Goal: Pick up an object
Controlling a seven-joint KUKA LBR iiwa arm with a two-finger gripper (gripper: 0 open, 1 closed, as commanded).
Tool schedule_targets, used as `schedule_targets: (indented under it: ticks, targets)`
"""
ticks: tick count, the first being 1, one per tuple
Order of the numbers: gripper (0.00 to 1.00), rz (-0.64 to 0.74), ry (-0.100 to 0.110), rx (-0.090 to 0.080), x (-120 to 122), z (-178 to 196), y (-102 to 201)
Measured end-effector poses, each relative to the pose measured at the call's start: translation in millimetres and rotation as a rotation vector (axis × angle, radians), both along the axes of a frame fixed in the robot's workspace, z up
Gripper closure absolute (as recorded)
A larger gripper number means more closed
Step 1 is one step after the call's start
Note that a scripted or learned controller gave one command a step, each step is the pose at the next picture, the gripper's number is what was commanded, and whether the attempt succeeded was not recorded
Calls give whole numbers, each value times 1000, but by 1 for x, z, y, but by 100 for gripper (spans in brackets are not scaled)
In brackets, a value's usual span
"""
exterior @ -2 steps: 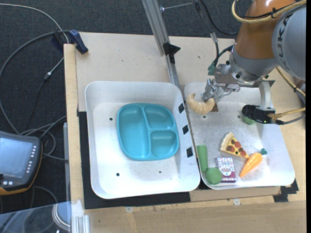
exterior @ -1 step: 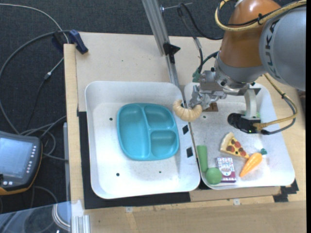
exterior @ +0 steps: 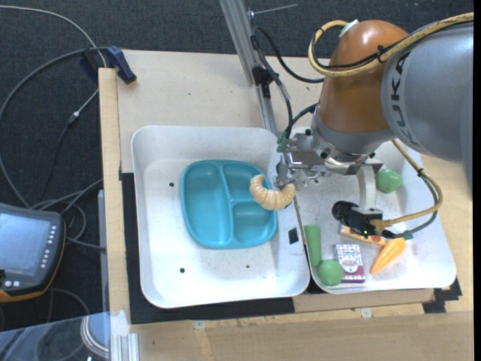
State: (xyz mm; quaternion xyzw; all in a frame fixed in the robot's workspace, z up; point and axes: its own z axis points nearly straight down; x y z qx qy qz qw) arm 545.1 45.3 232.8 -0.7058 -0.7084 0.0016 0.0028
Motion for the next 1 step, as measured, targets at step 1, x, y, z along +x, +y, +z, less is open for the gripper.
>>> schedule_targets:
  ticks: [1]
  targets:
    - [100,1,1,1,-36,-9,44]
